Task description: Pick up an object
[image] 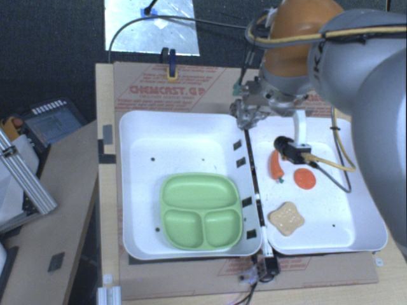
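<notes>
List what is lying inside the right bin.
The right bin holds an orange carrot, a round tomato slice and a tan cracker. The arm hangs over its far and right parts, so whatever lies beneath there is covered.

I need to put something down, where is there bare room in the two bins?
Left bin: bare floor behind the green tray. Right bin: bare front right corner beyond the cracker. Crowded around the carrot, tomato slice and claw.

Blue-and-yellow clamp (170, 64) on cardboard sheet (166, 89); foil panel (151, 16) behind; grey device (53, 126) far left.
</notes>
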You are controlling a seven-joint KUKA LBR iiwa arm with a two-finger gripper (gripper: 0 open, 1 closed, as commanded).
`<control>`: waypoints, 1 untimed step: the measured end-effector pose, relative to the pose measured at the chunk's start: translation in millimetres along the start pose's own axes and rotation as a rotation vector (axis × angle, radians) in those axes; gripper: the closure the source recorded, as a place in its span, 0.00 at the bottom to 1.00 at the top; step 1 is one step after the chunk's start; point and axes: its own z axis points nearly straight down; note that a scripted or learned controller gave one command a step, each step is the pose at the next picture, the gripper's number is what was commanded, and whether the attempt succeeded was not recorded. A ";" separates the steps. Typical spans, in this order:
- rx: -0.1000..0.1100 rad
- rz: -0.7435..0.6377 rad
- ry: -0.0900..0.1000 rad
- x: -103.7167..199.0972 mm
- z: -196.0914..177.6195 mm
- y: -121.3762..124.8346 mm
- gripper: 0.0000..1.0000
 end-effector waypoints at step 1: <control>0.000 0.001 -0.001 51.9 -5.3 -4.7 1.00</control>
